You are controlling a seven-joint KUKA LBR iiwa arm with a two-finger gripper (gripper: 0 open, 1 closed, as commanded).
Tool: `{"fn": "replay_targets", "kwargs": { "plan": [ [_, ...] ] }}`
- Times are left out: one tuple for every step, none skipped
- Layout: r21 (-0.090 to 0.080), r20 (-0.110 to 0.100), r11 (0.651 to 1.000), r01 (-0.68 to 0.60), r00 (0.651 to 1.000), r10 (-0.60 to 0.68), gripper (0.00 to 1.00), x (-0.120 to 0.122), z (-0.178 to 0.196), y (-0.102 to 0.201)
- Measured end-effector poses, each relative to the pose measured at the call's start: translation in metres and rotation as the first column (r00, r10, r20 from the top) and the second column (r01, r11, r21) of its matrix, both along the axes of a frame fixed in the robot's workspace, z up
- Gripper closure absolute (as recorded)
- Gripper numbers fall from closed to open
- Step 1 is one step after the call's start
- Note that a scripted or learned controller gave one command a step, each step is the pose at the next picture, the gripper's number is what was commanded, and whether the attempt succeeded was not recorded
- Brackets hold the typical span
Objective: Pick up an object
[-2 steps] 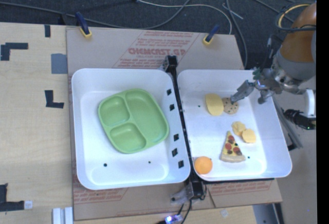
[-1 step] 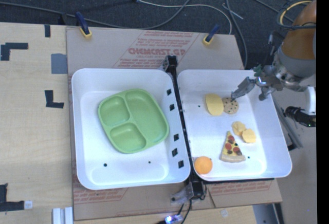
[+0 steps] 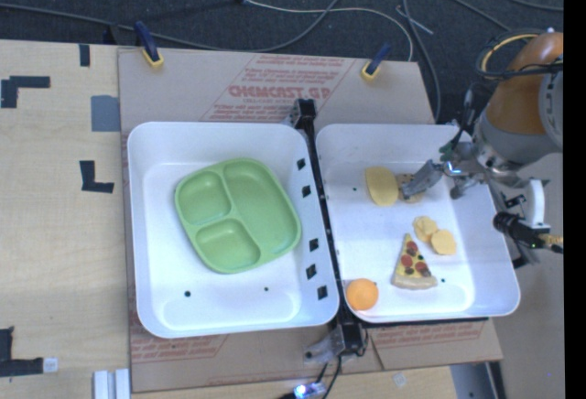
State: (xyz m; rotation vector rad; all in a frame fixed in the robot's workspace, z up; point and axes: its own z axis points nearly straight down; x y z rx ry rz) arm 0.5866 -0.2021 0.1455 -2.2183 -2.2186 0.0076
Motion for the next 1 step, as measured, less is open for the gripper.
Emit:
{"fn": "replay_targets", "kwargs": {
  "plan": [
    [0.0,0.001,1.0,0.0,1.0,0.0,0.0,-0.0077,-0.0567,-0.0071]
  ]
}}
